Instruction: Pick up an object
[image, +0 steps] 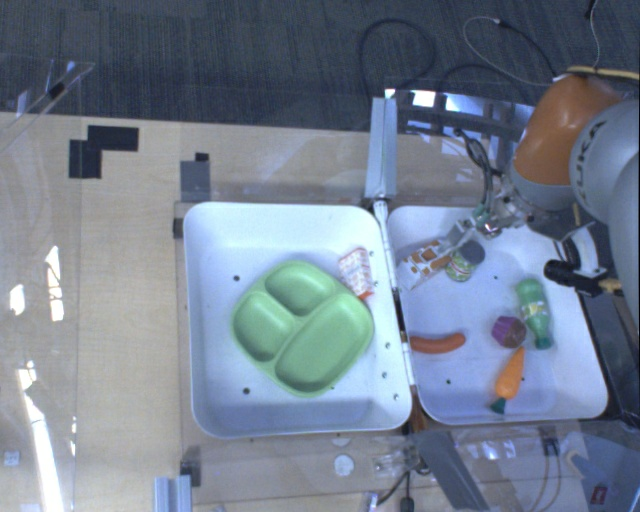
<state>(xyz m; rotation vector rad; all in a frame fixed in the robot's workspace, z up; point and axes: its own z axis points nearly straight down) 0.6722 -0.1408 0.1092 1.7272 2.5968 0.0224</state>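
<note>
camera view puts the gripper low over the can and packet, its opening impossible to judge, so crowding may spoil the pick.

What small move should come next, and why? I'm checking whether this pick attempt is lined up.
Probably lower the pincer a little onto the can: it hangs just above and right of the can in the right bin, with nothing seen held.

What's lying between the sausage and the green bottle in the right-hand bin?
Seen from the camera above, a small purple toy lies between the sausage and the green bottle, close beside the bottle, with a carrot just below it.
</note>
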